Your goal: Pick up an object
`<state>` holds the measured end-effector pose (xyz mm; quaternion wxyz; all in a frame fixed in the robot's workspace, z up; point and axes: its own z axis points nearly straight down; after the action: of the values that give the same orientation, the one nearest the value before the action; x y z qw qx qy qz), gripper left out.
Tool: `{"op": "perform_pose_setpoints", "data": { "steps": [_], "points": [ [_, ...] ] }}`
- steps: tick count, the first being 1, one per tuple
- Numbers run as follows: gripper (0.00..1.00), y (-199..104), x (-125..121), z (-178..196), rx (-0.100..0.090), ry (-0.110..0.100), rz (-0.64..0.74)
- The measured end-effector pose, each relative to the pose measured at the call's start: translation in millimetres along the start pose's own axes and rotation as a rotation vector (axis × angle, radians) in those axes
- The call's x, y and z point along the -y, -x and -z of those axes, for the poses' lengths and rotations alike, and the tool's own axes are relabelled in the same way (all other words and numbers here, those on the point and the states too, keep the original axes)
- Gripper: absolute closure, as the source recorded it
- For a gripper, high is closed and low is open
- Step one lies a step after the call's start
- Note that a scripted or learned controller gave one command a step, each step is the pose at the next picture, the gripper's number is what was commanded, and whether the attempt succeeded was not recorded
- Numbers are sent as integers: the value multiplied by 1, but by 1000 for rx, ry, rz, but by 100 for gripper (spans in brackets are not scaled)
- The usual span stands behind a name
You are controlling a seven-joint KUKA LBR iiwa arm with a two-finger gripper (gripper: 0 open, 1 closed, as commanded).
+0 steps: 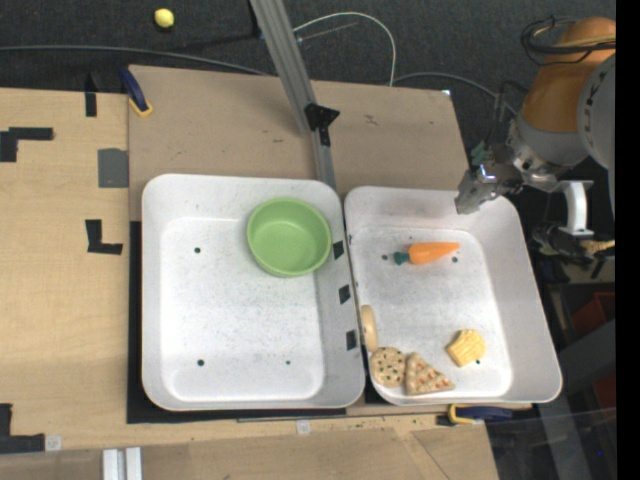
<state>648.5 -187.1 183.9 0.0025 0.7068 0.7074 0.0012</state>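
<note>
Bench [60,298]: we see a pale wood top with black tape marks at the left, and a brown board under the far half of the bins.
Floor: dark carpet beyond the bench's far edge, with cables trailing across it and a small yellow ball [164,17] lying well apart from everything.
Arm [565,98]: it reaches in at the far right, orange band uppermost; we judge it is poised above the right bin because all the small items lie there.
Left bin [170,298]: it carries a green bowl [289,236] in its far right corner, close to the shared wall.
Right bin [520,298]: this is where we would pick; its goods are scattered, which leaves room around each.
Metal post [285,58]: a grey bar slants from the far edge down to the gap between the bins.
Gripper [472,200]: it hangs over the right bin's far right rim with nothing between its fingers; whether they are spread or closed we cannot tell.
Toy carrot [428,254]: it lies flat, nearest to the gripper, so we take it as the likely target.
Near cluster: a yellow cheese-like piece [466,348], a pizza slice [425,377] and a round cookie [387,367] sit by the near wall, the last two touching.
</note>
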Motion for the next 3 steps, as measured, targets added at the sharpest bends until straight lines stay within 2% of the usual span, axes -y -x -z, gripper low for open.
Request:
{"op": "perform_pose_setpoints", "data": {
  "steps": [2,3],
  "points": [
    [100,1,7,84,-1,-2,1],
    [100,-52,23,88,-4,-6,5]
  ]
}}
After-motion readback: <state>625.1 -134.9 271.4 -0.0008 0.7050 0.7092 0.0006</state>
